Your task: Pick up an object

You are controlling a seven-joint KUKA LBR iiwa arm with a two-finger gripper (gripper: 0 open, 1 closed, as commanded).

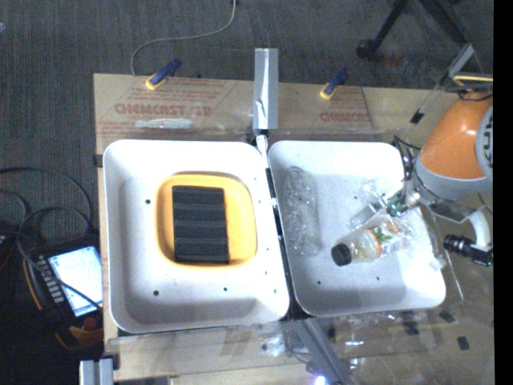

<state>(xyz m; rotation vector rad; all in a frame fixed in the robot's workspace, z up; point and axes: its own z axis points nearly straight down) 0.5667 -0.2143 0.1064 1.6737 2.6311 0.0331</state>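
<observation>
In the right bin (pixel 321 295) a clear plastic bottle (pixel 370 245) with a black cap (pixel 341 253) lies on its side, cap pointing left. A second clear, ribbed plastic piece (pixel 300 212) lies along that bin's left wall. A yellow pad with a black ridged top (pixel 205 220) rests in the middle of the left bin (pixel 128 279). The grey arm with its orange band (pixel 455 146) reaches in from the right, and my gripper (pixel 388 208) is low over the right bin, just above the bottle's far end. Glare and clear plastic blur its tip.
A metal post (pixel 265 91) stands behind the wall shared by the bins. Two blue-and-yellow clamps (pixel 163 73) (pixel 334 83) hold the board at the back. Cables and a small screen (pixel 74 279) lie on the floor at left.
</observation>
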